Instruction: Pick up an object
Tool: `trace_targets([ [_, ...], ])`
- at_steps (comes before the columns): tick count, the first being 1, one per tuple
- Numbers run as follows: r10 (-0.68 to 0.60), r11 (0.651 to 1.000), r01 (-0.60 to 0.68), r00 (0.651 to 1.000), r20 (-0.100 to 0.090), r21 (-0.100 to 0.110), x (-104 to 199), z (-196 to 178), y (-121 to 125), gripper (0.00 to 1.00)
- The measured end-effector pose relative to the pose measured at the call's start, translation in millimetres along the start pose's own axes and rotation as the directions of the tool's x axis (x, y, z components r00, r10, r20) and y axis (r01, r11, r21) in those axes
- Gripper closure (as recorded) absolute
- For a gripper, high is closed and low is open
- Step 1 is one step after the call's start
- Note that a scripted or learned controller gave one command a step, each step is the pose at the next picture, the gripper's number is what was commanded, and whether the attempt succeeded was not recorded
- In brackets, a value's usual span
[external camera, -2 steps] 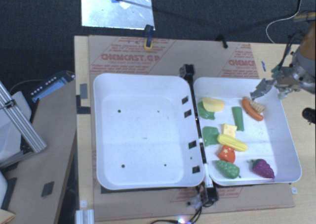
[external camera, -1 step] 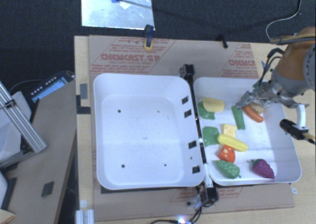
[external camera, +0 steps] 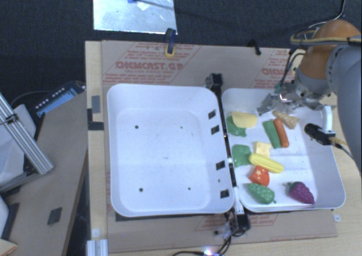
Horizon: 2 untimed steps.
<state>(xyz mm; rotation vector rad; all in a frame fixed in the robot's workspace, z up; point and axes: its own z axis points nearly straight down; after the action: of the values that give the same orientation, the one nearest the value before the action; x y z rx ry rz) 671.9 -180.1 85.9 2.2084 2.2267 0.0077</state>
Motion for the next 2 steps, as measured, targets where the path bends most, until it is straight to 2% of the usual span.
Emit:
trace_targets([
  [1,0.006,1.0,-0.006,1.0,-0.003,0.012,43.3,1.2,-77.4,0.0],
  [2,0.006,1.0,-0.006,1.0,0.002,-0.001,39.9,-12.3,-72.1,1.0],
])
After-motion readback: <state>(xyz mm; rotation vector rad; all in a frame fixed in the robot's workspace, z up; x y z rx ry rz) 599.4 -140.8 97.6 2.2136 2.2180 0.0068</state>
